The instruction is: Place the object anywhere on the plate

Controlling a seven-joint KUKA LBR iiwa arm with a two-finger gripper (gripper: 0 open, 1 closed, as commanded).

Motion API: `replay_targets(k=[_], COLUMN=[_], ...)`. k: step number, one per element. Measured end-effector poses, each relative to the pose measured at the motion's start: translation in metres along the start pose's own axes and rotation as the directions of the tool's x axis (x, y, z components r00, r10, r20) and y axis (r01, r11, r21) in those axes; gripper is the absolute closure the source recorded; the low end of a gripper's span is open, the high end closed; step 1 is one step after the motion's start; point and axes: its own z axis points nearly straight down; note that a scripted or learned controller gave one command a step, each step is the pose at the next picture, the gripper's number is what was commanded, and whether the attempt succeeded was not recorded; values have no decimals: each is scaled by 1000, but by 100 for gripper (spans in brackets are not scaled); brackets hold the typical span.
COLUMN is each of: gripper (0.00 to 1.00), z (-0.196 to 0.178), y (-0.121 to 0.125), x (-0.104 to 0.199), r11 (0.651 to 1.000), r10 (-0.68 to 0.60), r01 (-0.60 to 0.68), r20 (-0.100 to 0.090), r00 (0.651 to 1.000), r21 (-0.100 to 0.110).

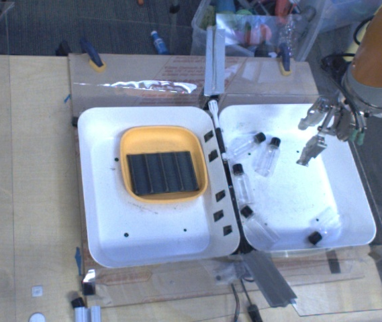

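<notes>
A yellow plate (pixel 129 144) lies in the left bin (pixel 100 206). On it rests a dark ribbed rectangular block (pixel 162 173), covering most of the plate's floor. Several clear vials with black caps lie in the right bin (pixel 291 193): one (pixel 266 157) near the middle top, one (pixel 241 184) by the divider, one (pixel 323 227) at the front right. My gripper (pixel 311 136) hovers over the upper right of the right bin, to the right of the vials. Its two fingers are spread open with nothing between them.
A divider with black clips (pixel 217 173) runs between the bins. A clear tub of colourful items (pixel 264 9) stands behind the bench. Small capped pieces (pixel 83 300) lie on the wooden bench at the front left.
</notes>
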Motion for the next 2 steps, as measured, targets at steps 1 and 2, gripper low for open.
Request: replay_targets(k=[1, 2], gripper=[0, 0], z=[-14, -132], y=[-78, -66], x=[-38, -75], r11=[936, 865], r10=[-351, -502], r01=[351, 502], r20=[1, 2], r00=[936, 865], r21=[0, -1])
